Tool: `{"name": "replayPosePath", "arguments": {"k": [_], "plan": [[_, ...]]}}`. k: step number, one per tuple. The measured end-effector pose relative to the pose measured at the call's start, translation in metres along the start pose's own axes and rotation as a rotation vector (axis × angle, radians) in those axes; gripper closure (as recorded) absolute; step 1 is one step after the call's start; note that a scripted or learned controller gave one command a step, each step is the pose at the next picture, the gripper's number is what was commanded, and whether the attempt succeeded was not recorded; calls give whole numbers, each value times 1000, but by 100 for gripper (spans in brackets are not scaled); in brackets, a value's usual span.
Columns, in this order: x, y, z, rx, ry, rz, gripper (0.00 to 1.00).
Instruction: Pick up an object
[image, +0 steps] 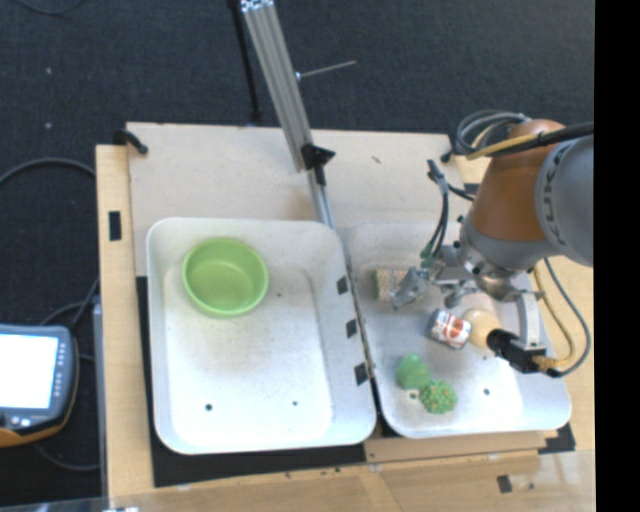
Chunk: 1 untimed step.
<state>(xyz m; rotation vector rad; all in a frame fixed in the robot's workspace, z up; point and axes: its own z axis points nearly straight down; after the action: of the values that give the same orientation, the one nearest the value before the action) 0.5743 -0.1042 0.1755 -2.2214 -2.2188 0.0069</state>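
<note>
The grey arm (520, 205), with its orange band above the wrist, rises nearest the camera and reaches in over the right bin (520, 400). Its gripper (415, 288) hangs low over that bin's far left part, just beside the divide between the two bins, and whether it grips anything cannot be told. A small tan and green block (385, 283) lies touching or just under the gripper tip. Nearer the middle of the right bin lies a red and white can (450, 328) on its side, with a cream ball (481, 322) just beside it. Toward the right bin's near edge sit a green lump (411, 372) and a knobbly green ball (437, 397), nearly touching. In the left bin (250, 400), well apart from the right bin's clutter, stands a green bowl (225, 277) upright.
</note>
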Motion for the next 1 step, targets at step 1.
{"name": "replayPosePath", "arguments": {"k": [1], "plan": [[-7,-6,47,-18,-5,0,0]]}}
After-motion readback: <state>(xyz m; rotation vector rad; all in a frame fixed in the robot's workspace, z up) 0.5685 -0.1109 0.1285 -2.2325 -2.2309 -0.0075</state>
